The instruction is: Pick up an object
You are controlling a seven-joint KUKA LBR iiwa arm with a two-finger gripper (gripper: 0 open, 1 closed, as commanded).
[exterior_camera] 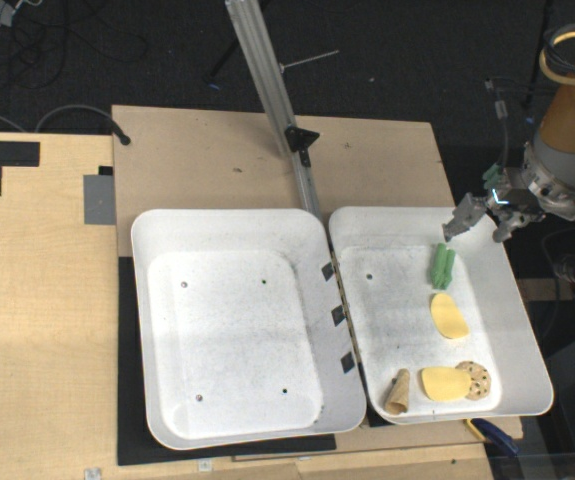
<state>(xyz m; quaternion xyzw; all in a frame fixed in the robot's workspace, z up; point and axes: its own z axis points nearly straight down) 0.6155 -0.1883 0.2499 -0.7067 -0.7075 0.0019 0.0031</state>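
The right bin (387,298) holds a green block (443,266) near its far right side, and below it a yellow oval piece (449,318). Near the bin's front lie a second yellow piece (442,384), a round cookie (475,379) and a brown cone (398,392). My gripper (484,219) hovers over the bin's upper right rim, just above and right of the green block. Its fingers (459,223) are spread apart with nothing between them.
The left bin (232,328) sits beside the right one, joined by black clips (338,314). A grey metal rail (267,78) slants from the back toward the bins' junction. Wooden bench surface extends left; cables lie on the dark floor behind.
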